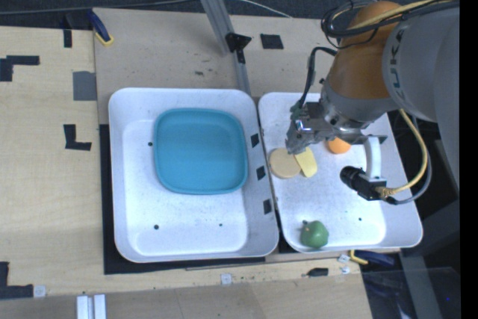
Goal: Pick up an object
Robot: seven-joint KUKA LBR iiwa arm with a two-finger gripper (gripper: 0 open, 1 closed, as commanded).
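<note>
My gripper (301,137) hangs low over the left part of the right bin (396,235). Directly under its tip lie a tan round disc (282,164) and a yellow wedge-shaped piece (306,163), side by side and touching. An orange ball-like object (339,146) sits just right of the gripper, partly hidden by the wrist. Near the front edge of the same bin rests a green round fruit-like object (314,234). Whether anything is held is not visible from this angle.
The left bin (127,235) holds a blue square plate (200,150). A black cable connector (360,181) hangs from the wrist over the right bin. A grey metal post (216,4) rises behind the bins. Cables trail across the dark floor at the back.
</note>
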